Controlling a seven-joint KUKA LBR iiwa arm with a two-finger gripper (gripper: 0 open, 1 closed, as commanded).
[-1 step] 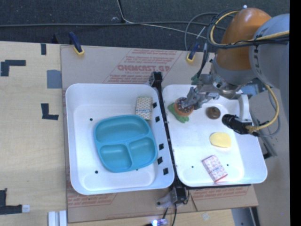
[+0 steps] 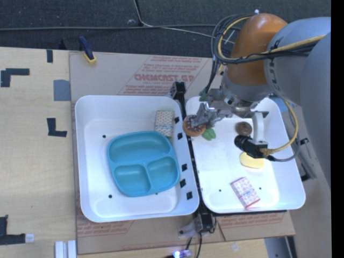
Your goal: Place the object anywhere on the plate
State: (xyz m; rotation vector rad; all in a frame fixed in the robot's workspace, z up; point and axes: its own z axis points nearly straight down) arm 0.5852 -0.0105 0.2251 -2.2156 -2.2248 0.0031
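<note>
Red print reading "CHEMCAST GP" on brown cardboard sheet [image 2: 161, 75] beneath two white bins, repeated fainter lines around it illegible, small packets' printing too blurred to read

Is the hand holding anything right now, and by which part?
Cannot be told: the hand sits right over the brown doughnut-like object, hiding any contact.

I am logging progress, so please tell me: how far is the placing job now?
Done: a brown round object is lifted at the gripper, over the edge between the bins. In hand: carrying it toward the left bin. Left: setting it on the blue plate, which holds nothing yet.
</note>
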